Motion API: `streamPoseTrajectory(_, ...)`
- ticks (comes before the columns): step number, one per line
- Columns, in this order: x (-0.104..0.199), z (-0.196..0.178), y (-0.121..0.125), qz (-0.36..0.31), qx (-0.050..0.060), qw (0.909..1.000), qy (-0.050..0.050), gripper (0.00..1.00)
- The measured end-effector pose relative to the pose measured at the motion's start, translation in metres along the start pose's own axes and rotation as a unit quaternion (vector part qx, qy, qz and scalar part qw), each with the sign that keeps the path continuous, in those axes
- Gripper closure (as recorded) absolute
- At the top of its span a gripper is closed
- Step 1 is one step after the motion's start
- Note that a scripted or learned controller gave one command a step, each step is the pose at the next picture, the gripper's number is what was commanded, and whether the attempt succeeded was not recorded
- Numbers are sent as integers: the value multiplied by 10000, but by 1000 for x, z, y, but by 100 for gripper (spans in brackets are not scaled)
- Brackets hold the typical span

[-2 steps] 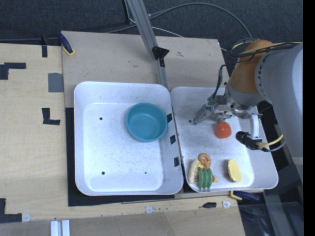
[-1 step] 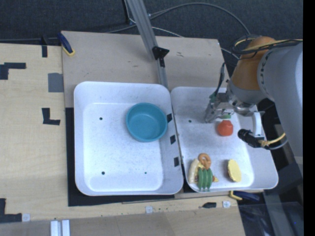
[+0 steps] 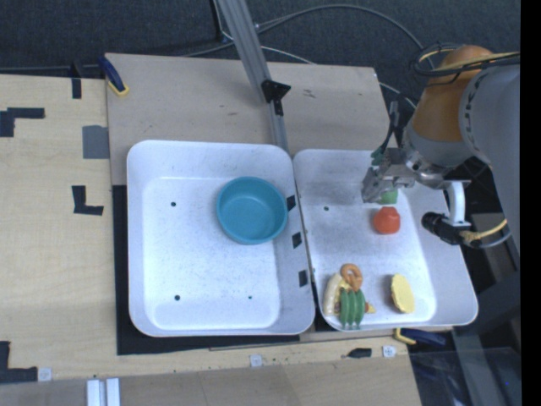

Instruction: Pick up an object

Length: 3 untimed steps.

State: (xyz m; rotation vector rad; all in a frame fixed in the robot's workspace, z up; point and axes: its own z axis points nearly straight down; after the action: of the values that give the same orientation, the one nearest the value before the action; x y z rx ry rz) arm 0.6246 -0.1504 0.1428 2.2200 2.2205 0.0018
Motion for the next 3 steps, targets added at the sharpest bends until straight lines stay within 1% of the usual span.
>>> streamPoseTrajectory(1, -4, -44, -4, 1, -2, 10000, -1, 100)
streamPoseTrajectory(2, -4, -86, -4, -1, -5, 10000, -1, 100)
streamPoseTrajectory(3, 38, -81, -27, -11, 17, 10000, 5, 100)
